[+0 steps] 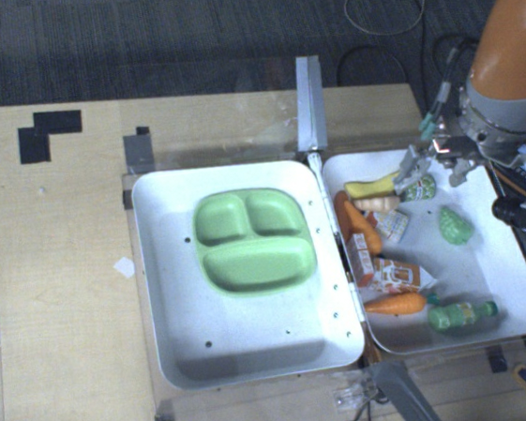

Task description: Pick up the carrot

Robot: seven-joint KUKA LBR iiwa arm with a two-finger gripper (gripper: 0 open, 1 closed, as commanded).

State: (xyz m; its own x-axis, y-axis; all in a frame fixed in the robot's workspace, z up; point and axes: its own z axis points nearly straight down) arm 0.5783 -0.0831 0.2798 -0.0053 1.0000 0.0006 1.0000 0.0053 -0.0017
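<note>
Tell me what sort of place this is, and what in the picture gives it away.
Most likely a robotics lab's pick-and-place test bench. Two shallow white bins sit side by side on a wooden bench, a grey-and-orange robot arm reaches over the right one, and cables trail across the dark carpet behind.

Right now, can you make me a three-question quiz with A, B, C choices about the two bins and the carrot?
1. Where is the green plate?
A. left bin
B. right bin
C. the floor

2. What colour is the carrot?
A. purple
B. orange
C. blue

3. What is the carrot doing?
A. hanging from the pincer
B. lying in the right bin
C. sitting on the plate

Answers: 1 A, the plate fills the left bin's middle. 2 B, it is plainly orange. 3 B, it lies near the bin's front, away from the pincer.
</note>
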